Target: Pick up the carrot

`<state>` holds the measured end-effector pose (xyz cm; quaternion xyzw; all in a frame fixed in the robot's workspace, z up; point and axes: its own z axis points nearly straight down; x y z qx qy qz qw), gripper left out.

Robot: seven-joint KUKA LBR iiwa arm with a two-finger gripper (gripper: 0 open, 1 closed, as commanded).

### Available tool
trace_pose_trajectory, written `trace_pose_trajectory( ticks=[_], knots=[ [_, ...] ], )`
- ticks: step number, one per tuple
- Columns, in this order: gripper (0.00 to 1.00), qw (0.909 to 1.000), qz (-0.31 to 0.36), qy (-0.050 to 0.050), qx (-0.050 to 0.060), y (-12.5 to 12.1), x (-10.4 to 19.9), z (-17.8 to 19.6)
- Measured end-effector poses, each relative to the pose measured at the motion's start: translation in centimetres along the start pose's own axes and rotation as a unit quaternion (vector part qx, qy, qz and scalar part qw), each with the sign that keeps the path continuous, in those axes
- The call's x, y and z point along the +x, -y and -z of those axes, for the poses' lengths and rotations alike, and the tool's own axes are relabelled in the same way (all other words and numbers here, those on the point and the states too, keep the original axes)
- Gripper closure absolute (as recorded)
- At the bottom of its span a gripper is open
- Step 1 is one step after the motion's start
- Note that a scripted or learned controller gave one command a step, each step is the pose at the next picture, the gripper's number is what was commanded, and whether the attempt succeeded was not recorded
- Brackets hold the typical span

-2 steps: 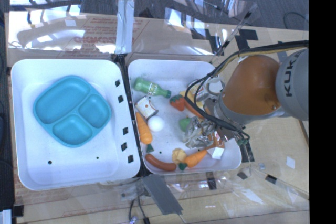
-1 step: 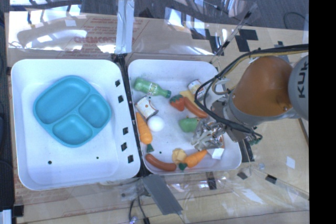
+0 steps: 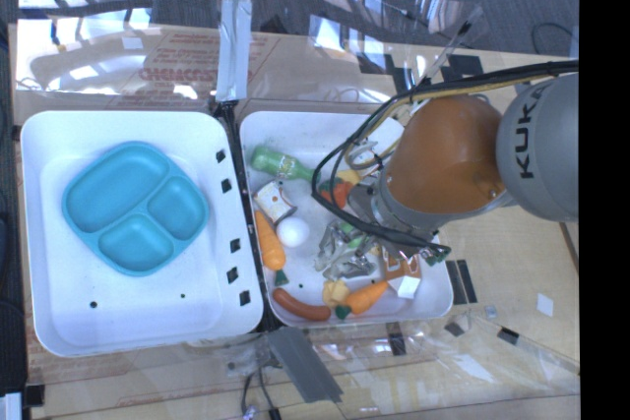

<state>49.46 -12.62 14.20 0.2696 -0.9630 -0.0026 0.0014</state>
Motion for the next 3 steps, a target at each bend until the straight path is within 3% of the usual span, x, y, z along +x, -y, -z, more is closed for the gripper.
trace_pose_trajectory(
  ticks=[1, 2, 3],
  knots=[
    [1.0, 0.9913, 0.132, 0.001, 0.002, 5.2, -3.1, 0.4],
    [1.0, 0.951, 0.309, -0.001, 0.0, 5.5, 3.0, 1.3],
    [1.0, 0.9486, 0.317, -0.001, -0.001, 6.7, 4.5, -3.3]
  ],
)
